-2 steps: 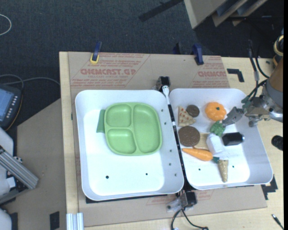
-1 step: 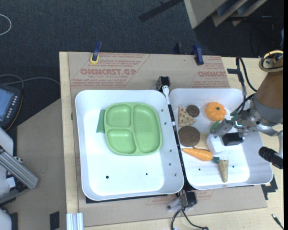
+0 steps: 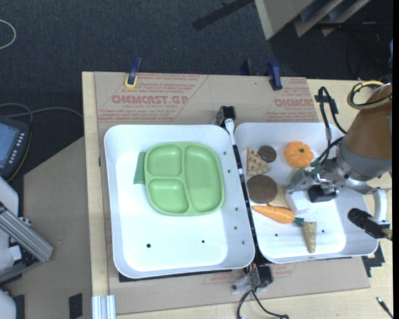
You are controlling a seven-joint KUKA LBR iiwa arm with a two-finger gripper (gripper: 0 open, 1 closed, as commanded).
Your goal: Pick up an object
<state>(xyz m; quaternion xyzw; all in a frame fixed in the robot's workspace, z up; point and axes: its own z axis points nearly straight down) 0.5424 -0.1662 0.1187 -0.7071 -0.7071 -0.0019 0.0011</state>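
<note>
The counter [image 3: 187,93] is a pale board covered with brown paper printed in red lettering, held at its far edge by a yellow clamp [image 3: 131,78] at the upper left and a blue clamp [image 3: 273,75] at the upper right. Around it the floor is dark blue-grey carpet [image 3: 124,31], with a cable looping in at the far left and a dark device [image 3: 12,146] at the left edge of the frame. Pale wooden furniture [image 3: 312,15] juts in at the top right.

Two shallow white bins sit side by side on the counter. The left bin [image 3: 124,187] holds a green divided plate [image 3: 184,177] with three compartments, lying in its upper middle.

The right bin [image 3: 330,240] holds the small things: an orange pumpkin [image 3: 298,154] near its upper right, a small dark round piece [image 3: 267,153] left of it, a pizza slice [image 3: 255,162] just beside that, a larger brown round cookie [image 3: 262,188] below, a carrot [image 3: 274,214] lying across the lower middle, and an ice cream cone [image 3: 310,235] at the lower right.

The arm [image 3: 369,140] reaches in from the right edge, and its claw [image 3: 312,184] is low over the right bin, between the pumpkin and the carrot. Whether the claw is wide or narrow cannot be told, since its tips blur into the white bin floor.
</note>
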